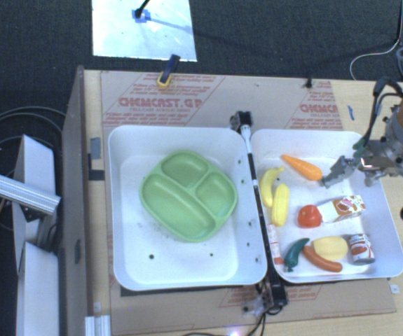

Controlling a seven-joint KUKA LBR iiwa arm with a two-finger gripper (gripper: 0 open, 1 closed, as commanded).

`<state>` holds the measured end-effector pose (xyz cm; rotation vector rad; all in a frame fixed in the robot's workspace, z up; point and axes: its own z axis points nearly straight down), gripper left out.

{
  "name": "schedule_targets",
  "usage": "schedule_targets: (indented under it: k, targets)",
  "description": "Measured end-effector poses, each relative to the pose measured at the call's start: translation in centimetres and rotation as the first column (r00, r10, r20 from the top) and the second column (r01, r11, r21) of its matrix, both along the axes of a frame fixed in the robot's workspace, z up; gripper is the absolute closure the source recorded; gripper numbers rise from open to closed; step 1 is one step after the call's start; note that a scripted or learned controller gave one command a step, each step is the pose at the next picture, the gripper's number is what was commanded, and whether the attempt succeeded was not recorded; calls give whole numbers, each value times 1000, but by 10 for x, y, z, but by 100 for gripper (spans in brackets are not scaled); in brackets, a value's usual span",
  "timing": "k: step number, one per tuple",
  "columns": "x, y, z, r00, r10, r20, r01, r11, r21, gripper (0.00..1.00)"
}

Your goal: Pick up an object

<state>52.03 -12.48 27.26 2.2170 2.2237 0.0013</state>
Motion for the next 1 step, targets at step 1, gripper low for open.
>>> schedule_targets:
  k: [1]
  targets:
    - [72,1,-117,1000,4,-5,-4,1000,1,0]
